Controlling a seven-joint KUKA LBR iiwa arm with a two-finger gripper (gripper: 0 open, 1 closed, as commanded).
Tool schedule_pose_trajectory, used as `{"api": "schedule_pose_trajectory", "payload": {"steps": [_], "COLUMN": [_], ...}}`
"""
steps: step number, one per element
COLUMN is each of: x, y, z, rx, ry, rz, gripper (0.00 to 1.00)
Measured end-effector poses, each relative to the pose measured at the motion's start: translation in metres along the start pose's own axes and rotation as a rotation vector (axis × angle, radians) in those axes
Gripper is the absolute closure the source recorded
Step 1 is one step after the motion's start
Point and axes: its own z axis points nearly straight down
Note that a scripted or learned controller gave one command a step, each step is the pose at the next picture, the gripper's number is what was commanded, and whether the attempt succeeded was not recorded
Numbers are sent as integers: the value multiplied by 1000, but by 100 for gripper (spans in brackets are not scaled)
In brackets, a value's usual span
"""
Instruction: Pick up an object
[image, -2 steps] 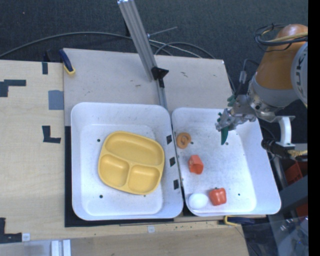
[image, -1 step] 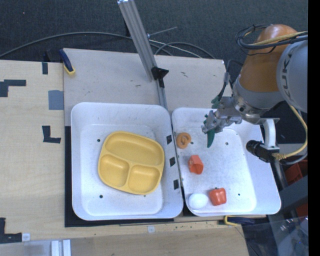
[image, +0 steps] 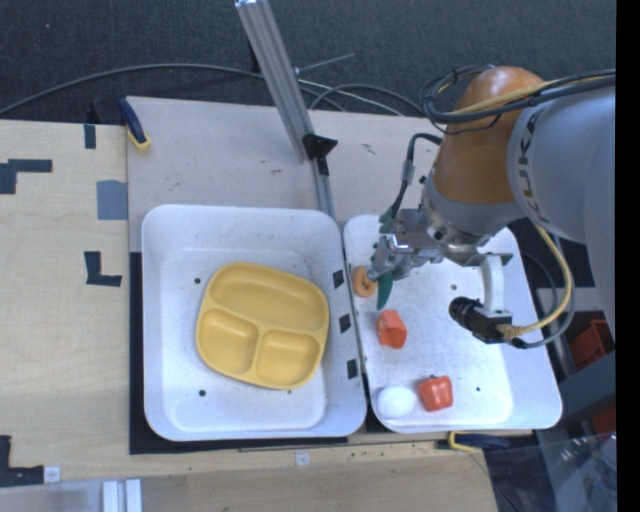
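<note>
While the two-finger gripper hangs at the right white bin's nine o'clock edge, I note a green strip-like item between its fingers, apparently lifted clear.

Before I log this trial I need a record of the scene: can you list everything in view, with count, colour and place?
Bins: two, white, side by side on the bench.
Divided plate: one, yellow, three compartments, in the left bin.
Small block: one, orange-red, middle of the right bin near its left wall.
Pepper-like toy: one, red with a dark top, near the right bin's front edge.
Ball: one, white, just left of the red toy.
Round piece: one, orange, at the right bin's left wall, beside the tool.
Green piece: one, hanging right under the tool; whether it is gripped is unclear.
Metal post: one, grey, behind the bins.
Arm: one, grey with orange band, from the right.
Tool: one, over the right bin's left side.
</note>
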Motion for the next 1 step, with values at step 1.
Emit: {"api": "schedule_pose_trajectory", "payload": {"steps": [1], "x": [54], "y": [-5], "z": [14], "rx": [0], "ry": [-1], "rz": [-1], "gripper": [100]}}
